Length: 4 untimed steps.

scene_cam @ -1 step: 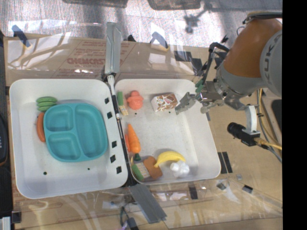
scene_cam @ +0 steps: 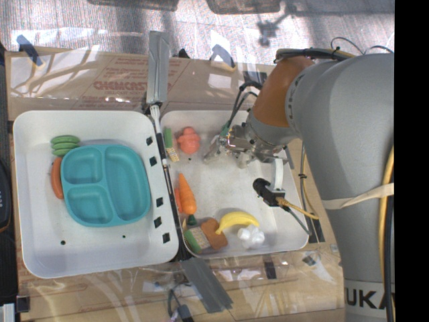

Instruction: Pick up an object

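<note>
In the right bin (scene_cam: 295, 237), my gripper (scene_cam: 226, 147) hangs low over the upper middle, just right of a pink-orange toy fruit (scene_cam: 190, 140). Nothing visible is caught in it. An orange carrot (scene_cam: 186, 193) lies along the bin's left wall. Near the front edge sit a yellow banana (scene_cam: 236, 220), a small white lump (scene_cam: 252, 235), a brown piece (scene_cam: 214, 234) and a green piece (scene_cam: 194, 239). A small green and yellow item (scene_cam: 169, 143) lies against the left wall beside the fruit.
The left bin (scene_cam: 33, 247) holds a teal divided plate (scene_cam: 105, 183), a green pea pod (scene_cam: 65, 143) and an orange carrot (scene_cam: 56, 178). The grey arm (scene_cam: 348, 146) covers the right bin's right side. A black fitting with a cable (scene_cam: 266, 192) lies below the gripper.
</note>
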Tool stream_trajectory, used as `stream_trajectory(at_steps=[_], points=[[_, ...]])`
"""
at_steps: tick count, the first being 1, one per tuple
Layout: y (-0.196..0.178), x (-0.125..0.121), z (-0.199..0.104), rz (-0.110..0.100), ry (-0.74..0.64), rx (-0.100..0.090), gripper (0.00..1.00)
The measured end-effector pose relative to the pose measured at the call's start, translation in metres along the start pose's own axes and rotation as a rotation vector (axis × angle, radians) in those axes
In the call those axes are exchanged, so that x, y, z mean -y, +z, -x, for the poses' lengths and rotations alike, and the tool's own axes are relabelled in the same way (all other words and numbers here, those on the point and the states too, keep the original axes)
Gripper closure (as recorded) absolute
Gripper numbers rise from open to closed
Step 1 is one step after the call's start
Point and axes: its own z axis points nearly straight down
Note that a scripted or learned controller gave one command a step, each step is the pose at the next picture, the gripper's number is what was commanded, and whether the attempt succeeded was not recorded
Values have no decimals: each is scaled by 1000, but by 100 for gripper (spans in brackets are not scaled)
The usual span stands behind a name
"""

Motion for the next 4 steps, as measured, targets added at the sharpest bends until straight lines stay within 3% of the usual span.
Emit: stream_trajectory(at_steps=[1,2,3,4], points=[[-75,-31,-58,-1,-188,-1,0],[-33,-40,-29,21,-158,0,0],[-18,-36,17,35,-208,-1,0],[-19,-35,14,37,-193,5,0]])
